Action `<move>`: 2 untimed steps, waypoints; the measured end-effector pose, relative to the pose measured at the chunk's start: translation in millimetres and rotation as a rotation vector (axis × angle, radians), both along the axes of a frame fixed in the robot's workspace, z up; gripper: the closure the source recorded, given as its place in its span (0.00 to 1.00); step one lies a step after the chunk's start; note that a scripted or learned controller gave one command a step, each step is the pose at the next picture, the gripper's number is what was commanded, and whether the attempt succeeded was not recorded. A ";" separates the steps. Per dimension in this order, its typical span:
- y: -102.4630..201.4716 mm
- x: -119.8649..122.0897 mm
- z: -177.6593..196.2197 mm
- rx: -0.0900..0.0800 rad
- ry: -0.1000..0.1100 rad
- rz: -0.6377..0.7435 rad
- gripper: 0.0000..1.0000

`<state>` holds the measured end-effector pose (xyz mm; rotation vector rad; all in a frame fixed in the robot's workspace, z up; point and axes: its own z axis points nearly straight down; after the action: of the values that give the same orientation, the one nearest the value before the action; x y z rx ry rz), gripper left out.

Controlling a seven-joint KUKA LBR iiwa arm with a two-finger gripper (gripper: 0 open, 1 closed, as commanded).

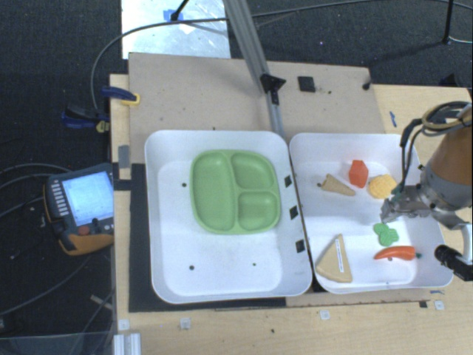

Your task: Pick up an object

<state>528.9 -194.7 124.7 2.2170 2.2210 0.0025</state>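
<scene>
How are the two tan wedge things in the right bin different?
The big wedge lies at the bin's near left corner; the small wedge lies farther back, beside the orange piece. The big one points up toward the back; the small one points left. The big one shows a pale stripe; the small one looks plain. Both are tan and triangular.

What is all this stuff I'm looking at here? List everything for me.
White bins: two, side by side on the bench.
Divided plate: one, green, in the left bin.
Orange toy food: one, right bin, top.
Yellow toy food: one, beside the orange one.
Small wedge: one, tan, right bin, upper left.
Large wedge: one, tan, right bin, lower left.
Green toy food: one, right bin.
Toy carrot: one, orange-red, below the green piece.
Handheld screen: one, left of the bench.
Gripper: one, grey, over the right bin.
</scene>
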 end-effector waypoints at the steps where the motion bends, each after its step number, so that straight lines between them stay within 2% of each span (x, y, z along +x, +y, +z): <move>1: -0.3 -2.7 60.6 0.000 0.002 0.002 1.00; 2: 0.3 -11.6 114.8 0.000 0.000 0.003 1.00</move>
<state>517.3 -194.3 239.5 2.2132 2.2242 0.0029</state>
